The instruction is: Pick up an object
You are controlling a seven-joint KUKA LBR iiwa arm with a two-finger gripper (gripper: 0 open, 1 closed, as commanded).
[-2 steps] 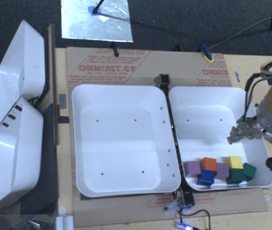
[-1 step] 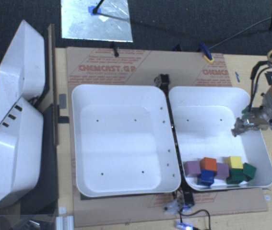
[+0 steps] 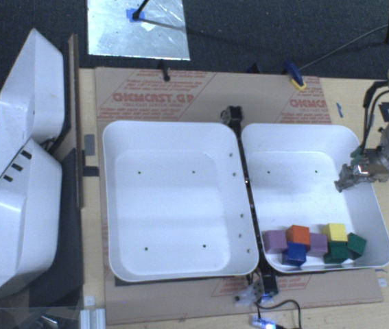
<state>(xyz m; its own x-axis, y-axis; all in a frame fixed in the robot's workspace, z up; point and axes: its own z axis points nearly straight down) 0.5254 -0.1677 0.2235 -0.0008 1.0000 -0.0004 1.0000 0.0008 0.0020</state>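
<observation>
Several small blocks lie bunched at the near edge of the right bin (image 3: 297,156): a purple block (image 3: 274,240), an orange block (image 3: 298,235), a blue block (image 3: 294,253), a pale purple block (image 3: 317,243), a yellow block (image 3: 336,232) and green blocks (image 3: 345,247). My gripper (image 3: 354,175) hangs over the right bin's right side, well behind the blocks and apart from them. Nothing shows between its fingers.
The left bin (image 3: 173,197) sits beside the right one, with a black divider (image 3: 245,184) between them. White bin shapes (image 3: 22,170) stand at the far left. A metal sheet (image 3: 138,19) lies beyond the cardboard base. Cables run near the front edge.
</observation>
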